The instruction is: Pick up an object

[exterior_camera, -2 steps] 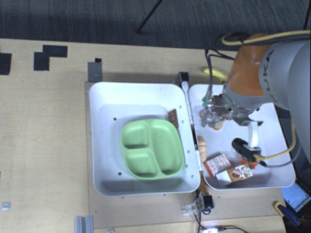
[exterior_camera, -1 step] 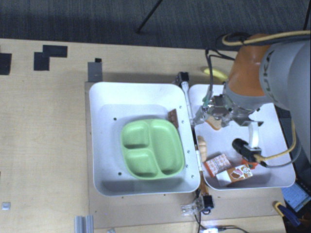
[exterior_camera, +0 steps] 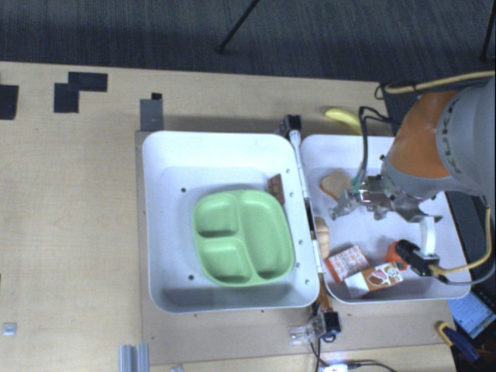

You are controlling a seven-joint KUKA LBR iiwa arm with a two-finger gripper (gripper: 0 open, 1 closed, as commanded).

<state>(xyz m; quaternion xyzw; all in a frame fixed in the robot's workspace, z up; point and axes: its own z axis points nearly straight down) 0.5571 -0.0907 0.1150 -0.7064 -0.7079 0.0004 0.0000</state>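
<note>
Arm (exterior_camera: 434,142) reaches in from the right and is low over the right bin (exterior_camera: 325,153). Gripper (exterior_camera: 345,206) sits near the bin's middle, just beside a tan bread slice (exterior_camera: 335,182); whether the claw is spread or closed, cannot tell, and nothing is seen held. Near the front wall lie a red-and-white box (exterior_camera: 346,262) and an orange carton (exterior_camera: 381,277), close together. A small tan lump (exterior_camera: 321,232) lies by the left wall. Left bin (exterior_camera: 170,208) holds a green divided plate (exterior_camera: 242,235), with a brown piece (exterior_camera: 274,184) at its far right corner. A yellow thing (exterior_camera: 341,116) lies on the bench beyond the right bin.
</note>
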